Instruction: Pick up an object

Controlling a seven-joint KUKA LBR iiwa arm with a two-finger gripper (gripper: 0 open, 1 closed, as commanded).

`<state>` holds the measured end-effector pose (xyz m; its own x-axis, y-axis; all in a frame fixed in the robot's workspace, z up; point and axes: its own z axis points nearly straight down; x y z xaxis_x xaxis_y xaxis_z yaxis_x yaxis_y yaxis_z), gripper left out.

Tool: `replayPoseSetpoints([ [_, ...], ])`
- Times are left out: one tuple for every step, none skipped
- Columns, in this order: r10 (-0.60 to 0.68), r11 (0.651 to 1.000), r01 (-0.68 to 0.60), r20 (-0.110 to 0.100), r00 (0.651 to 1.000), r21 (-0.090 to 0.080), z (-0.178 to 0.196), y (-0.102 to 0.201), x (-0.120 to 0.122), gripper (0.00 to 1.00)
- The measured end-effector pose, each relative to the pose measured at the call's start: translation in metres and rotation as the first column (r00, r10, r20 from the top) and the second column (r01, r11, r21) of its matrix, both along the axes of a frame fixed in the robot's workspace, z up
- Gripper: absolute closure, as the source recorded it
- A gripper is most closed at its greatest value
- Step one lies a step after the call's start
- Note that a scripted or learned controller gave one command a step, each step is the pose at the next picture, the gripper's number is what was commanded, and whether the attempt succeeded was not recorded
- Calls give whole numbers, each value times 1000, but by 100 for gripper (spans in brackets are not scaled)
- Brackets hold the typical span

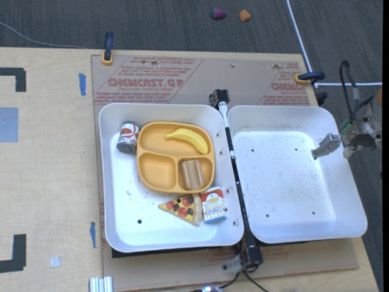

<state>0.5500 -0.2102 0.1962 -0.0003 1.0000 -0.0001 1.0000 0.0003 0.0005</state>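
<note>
While the gripper [326,145] hovers over the right bin [292,224] — banana [188,140] untouched.

Dark grey carpet [152,11] is covering the floor beyond the bench. A pale wooden tabletop [45,163] is lying at left.

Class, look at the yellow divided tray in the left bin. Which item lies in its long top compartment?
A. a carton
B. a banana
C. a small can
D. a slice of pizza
B. The banana lies in the top compartment of the yellow tray; the pizza slice, carton and can rest outside it on the bin floor.
</note>
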Motion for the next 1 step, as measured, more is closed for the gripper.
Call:
replayPoseSetpoints([
  [0, 1000, 0, 0, 1000, 0, 0, 0, 0, 0],
])
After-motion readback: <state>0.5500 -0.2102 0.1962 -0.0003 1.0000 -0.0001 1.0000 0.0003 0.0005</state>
